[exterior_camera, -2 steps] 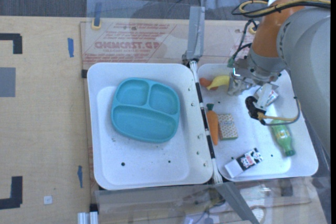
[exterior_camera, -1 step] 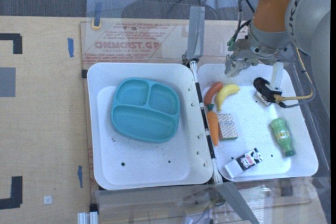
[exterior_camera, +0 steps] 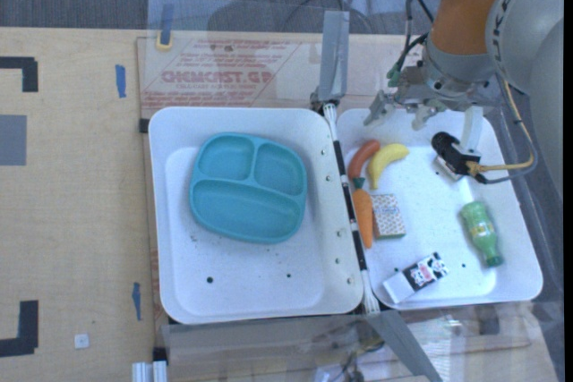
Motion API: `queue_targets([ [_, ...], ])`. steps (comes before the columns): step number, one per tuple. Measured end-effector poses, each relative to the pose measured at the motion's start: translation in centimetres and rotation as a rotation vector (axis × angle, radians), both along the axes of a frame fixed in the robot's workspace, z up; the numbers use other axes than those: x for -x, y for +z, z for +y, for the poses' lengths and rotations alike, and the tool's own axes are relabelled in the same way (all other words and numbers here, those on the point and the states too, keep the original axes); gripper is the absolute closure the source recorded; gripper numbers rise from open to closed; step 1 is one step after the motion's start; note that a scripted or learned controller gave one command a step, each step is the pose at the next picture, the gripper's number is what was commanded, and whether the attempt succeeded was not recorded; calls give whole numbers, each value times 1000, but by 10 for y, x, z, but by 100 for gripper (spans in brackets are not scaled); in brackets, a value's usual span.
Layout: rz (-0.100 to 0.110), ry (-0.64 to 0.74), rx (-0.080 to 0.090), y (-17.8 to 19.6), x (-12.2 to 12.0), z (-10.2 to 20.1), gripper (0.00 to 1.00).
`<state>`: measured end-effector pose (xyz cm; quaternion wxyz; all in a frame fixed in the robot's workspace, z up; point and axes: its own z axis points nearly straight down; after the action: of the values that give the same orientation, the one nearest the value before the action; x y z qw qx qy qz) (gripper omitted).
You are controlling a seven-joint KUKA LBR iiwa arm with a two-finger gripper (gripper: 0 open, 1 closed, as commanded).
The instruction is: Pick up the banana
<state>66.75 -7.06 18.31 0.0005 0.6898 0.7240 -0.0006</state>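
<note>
Approaching is the step you are in: the end effector (exterior_camera: 400, 107) hangs spread and empty just above the banana (exterior_camera: 388, 161). Next, lower it over the fruit and close. The banana lies in the right bin (exterior_camera: 515, 277), beside a carrot (exterior_camera: 362, 216); the left bin (exterior_camera: 170, 282) holds a blue plate (exterior_camera: 248, 187).

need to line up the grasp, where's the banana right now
The banana lies in the right bin, near its upper left corner, right beside the hot dog and just above the carrot.
</note>
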Motion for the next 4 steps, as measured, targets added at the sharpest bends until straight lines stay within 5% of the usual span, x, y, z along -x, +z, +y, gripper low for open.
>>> queue_targets([
  [1, 3, 116, -2, -62, 24, -41, 0],
  [2, 3, 185, -5, -90, -2, -47, 0],
  [3, 2, 185, -2, -85, -2, -47, 100],
  [4, 1, 185, -1, -84, -2, -47, 0],
])
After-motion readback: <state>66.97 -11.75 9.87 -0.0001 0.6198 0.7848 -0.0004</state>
